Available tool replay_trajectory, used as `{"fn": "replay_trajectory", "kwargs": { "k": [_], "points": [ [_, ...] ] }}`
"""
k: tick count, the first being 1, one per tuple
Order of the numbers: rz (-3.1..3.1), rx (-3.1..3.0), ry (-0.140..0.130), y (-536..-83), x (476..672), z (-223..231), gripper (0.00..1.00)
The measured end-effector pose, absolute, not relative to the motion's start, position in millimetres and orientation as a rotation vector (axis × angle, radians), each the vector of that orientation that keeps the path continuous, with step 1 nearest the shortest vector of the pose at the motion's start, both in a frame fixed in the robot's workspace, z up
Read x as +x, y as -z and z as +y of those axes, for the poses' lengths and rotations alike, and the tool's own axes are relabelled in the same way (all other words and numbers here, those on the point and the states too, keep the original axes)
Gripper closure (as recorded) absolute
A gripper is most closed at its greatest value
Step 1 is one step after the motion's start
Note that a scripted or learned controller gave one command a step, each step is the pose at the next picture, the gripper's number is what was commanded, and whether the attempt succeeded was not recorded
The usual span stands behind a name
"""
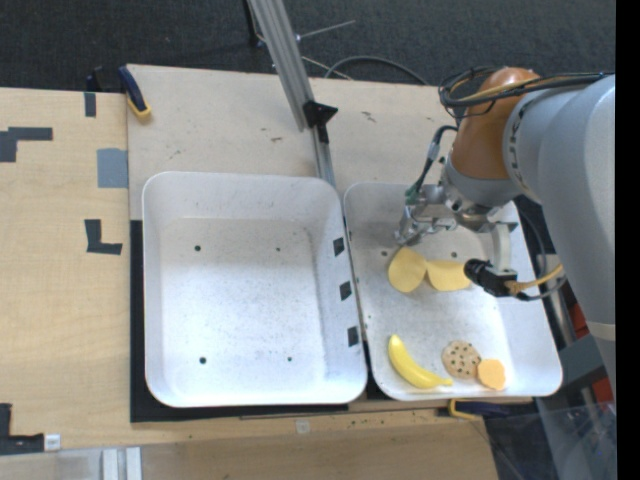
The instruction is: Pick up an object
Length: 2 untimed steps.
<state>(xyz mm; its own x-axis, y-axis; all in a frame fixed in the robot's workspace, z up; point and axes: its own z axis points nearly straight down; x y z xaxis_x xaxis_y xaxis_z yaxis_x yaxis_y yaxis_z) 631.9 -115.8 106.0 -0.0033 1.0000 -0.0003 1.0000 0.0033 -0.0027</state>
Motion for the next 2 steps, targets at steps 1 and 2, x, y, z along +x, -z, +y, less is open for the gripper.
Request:
{"fn": "replay_trajectory", "kwargs": {
  "k": [1, 2],
  "points": [
    [-2.226, -2.223, 0.005, -167, 639.3, -118, 1.0],
    [-2.227, -2.222, 0.005, -229, 635.8, -112, 1.0]
  ]
}}
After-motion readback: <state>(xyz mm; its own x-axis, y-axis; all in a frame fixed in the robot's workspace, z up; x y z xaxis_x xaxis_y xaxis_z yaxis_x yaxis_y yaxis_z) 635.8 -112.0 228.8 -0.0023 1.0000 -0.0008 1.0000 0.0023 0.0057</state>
